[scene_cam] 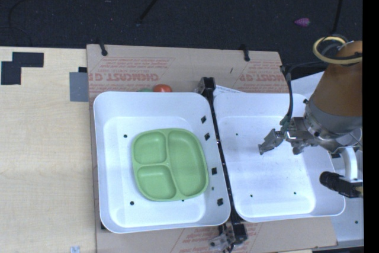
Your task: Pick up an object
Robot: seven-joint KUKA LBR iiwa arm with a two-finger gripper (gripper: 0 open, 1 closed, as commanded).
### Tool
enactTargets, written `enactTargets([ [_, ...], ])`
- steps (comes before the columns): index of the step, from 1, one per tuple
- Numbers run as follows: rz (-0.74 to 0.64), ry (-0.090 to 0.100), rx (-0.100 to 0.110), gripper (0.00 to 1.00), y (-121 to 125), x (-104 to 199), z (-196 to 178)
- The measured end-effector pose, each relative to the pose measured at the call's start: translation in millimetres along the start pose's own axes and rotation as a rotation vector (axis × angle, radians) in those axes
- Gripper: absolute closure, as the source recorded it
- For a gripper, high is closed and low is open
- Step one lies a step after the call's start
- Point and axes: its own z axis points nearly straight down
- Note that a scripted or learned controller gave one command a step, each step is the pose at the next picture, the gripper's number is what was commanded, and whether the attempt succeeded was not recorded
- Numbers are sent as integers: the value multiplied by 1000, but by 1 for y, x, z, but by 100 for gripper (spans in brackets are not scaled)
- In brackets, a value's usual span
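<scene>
While gripper (283,143) hovers, left bin (112,127) (white) holds green plate (169,164).

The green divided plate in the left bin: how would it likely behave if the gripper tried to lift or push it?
The green plate looks like stiff moulded plastic, so it would probably hold its shape. It lies flat in the left bin, so it seems likelier to slide than roll. Its low rim may offer little to grip.

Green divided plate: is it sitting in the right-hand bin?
No, the green divided plate lies flat in the left bin, while the gripper hangs over the right bin.
</scene>
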Motion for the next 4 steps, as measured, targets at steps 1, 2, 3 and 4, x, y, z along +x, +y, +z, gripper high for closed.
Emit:
enactTargets([
  [1,0,1,2,0,-1,2,65],
  [2,0,1,0,0,-2,3,119],
  [3,7,1,-2,100,-1,2,106],
  [4,2,-1,-10,100,-9,2,47],
])
